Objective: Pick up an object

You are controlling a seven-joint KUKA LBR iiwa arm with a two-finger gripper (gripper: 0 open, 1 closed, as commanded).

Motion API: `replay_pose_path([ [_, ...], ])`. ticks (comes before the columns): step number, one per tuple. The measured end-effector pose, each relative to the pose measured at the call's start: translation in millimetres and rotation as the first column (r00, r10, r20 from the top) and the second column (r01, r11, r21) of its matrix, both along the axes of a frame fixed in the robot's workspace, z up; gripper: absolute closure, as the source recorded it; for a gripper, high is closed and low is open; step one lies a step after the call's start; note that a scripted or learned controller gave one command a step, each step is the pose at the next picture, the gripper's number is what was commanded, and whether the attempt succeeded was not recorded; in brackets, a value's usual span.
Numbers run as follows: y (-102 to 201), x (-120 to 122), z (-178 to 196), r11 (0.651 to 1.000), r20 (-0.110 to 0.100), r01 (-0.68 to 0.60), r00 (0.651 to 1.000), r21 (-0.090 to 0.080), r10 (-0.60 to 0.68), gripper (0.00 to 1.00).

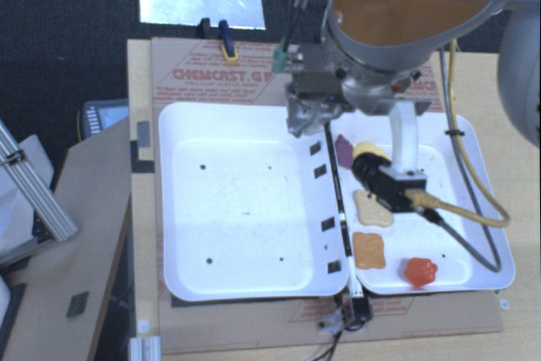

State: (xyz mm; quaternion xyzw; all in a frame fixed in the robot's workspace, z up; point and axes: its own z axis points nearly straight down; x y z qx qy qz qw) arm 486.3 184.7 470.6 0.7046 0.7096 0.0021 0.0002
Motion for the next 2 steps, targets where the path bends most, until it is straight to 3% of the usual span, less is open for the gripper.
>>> replay_pose_path([
  [1, 47.9, 52.8, 68.4, 1.000, 0.008, 0.000, 1.000, 0.002, 0.000, 1.00],
  [2, 45.7, 50.6, 64.6, 1.000, -0.001, 0.003, 1.000, -0.001, -0.003, 0.00],
])
